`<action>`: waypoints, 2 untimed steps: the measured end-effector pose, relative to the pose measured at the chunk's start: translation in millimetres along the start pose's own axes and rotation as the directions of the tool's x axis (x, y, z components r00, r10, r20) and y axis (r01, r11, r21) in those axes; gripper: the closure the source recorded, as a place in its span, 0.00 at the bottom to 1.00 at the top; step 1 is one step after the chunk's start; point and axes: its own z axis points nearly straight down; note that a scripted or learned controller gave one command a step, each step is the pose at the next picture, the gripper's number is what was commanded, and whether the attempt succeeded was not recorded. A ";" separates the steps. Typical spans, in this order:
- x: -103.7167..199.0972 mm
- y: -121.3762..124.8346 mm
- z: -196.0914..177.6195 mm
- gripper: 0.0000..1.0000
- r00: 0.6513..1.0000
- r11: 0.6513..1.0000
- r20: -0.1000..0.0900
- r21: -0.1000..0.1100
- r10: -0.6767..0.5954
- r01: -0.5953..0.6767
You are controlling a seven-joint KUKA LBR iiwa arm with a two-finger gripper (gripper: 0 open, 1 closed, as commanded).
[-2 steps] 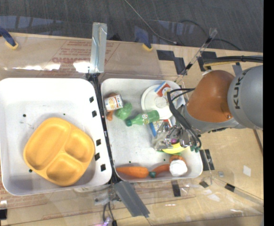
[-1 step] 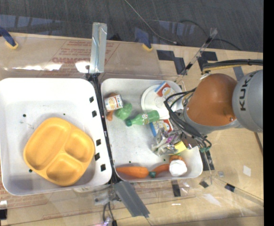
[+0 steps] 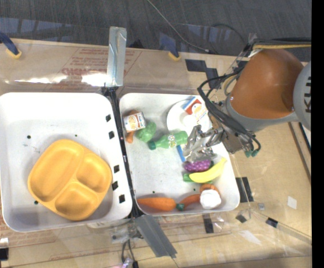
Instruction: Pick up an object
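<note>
Reaching in from the right, the grey arm with its big orange band (image 3: 265, 82) is hanging over the right white bin (image 3: 150, 186). Its shiny metal gripper (image 3: 198, 144) is pointing down into the toys, just above the small bunch of purple plastic grapes (image 3: 198, 164). I cannot tell how the gripper is set, because the metal parts are blurring together. Nothing is showing as held.

Just below the grapes, a yellow plastic banana (image 3: 207, 173) is lying near the bin's right wall. Next to the gripper on its left, a green plastic toy (image 3: 157, 138) is lying in the middle of the bin. A small orange can with a label (image 3: 134, 121) is sitting near the bin's left wall. A round white plate with a picture card on it (image 3: 183, 113) is resting at the back, partly under the arm. Along the front wall, a long orange plastic carrot (image 3: 157, 204) is lying beside a smaller orange toy (image 3: 190, 200) and a white round toy (image 3: 210, 199).

In the left white bin (image 3: 17, 110), a yellow plastic tray with sections (image 3: 69, 178) is sitting alone.
</note>
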 end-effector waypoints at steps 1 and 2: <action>16.6 -6.4 89.3 1.00 0.938 0.938 -0.010 -0.014 -0.346 0.345; -1.4 9.7 125.5 1.00 0.903 0.903 -0.008 -0.015 -0.429 0.429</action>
